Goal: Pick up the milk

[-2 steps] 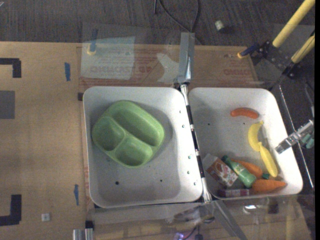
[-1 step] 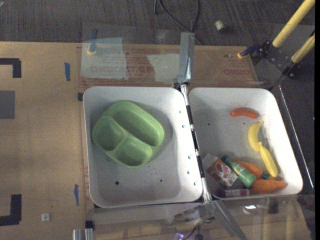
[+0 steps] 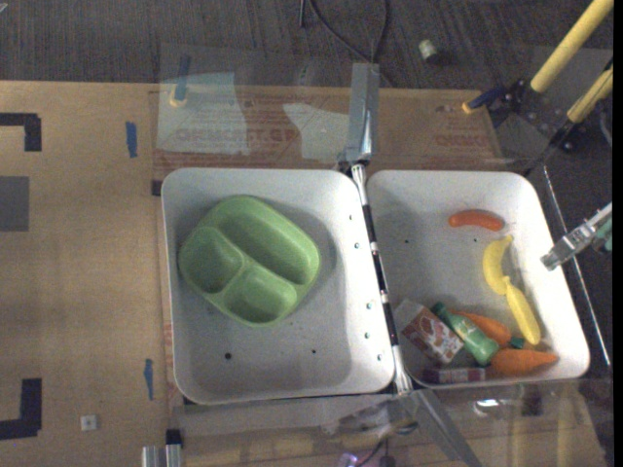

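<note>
In the right-hand shallow white bin (image 3: 545, 202), against its lower left corner, the small printed milk carton (image 3: 430, 336) is shown lying tilted, touching a green plastic bottle (image 3: 467, 333) and close to two orange toy carrots (image 3: 521, 360). The metal claw (image 3: 576, 243) is seen at the bin's right rim, well apart from the carton and up-right of it; its opening cannot be told. A good grasp is judged to require descent over the carton's free left side, clear of the bottle.

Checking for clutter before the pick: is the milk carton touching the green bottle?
Touching: the camera view shows the milk carton pressed against the green bottle.
</note>
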Available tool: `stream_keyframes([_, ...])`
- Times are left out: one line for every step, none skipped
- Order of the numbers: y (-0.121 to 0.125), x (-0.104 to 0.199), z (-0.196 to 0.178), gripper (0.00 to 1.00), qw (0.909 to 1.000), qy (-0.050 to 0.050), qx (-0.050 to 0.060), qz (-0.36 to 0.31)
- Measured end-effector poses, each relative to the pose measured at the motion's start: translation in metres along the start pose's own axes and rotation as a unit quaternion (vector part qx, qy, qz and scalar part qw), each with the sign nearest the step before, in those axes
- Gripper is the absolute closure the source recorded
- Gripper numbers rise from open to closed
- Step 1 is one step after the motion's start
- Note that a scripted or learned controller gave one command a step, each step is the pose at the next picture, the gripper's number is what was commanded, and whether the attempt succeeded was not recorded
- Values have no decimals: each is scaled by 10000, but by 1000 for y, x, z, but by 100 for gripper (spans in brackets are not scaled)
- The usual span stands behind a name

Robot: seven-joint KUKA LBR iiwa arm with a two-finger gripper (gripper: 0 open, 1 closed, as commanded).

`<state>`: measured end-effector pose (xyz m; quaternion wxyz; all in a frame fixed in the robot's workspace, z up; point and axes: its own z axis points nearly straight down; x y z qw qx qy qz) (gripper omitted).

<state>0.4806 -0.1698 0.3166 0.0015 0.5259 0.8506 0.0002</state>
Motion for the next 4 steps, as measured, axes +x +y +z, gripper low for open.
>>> stream_keyframes([9,-56,-112,100,9990,-6,-3,443])
stream_keyframes([-21,-50,53,100,9998,-1,-1,-187])
stream_keyframes([-24,-49,-120,100,10000,-11,-5,-72])
stream_keyframes([-24,-47,36,100,9996,-3,-1,-273])
